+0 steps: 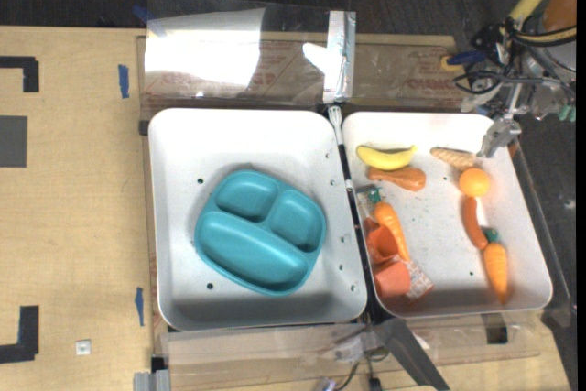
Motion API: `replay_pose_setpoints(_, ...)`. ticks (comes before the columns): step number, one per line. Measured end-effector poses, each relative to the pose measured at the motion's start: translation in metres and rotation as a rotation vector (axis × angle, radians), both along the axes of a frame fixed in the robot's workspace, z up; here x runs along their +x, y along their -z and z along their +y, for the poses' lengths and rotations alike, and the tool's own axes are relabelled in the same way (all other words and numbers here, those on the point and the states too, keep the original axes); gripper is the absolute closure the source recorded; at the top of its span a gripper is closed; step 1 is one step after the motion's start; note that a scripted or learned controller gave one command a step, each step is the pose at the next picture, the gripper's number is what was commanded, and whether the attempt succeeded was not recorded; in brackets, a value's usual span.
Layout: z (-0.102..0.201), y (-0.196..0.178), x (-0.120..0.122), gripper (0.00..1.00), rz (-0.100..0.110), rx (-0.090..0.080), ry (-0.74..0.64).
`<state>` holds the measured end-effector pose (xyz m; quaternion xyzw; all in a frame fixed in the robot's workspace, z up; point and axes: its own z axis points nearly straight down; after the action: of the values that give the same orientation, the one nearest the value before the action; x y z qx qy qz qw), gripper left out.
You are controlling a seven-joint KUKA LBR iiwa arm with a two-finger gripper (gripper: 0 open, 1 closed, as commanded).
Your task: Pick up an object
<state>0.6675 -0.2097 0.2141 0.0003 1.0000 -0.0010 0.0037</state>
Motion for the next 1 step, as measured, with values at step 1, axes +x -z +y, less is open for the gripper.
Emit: replay_pose_setpoints(1,-0.0127,0.1169,-0.0573,0.00,-0.004,-0.001,-0.044)
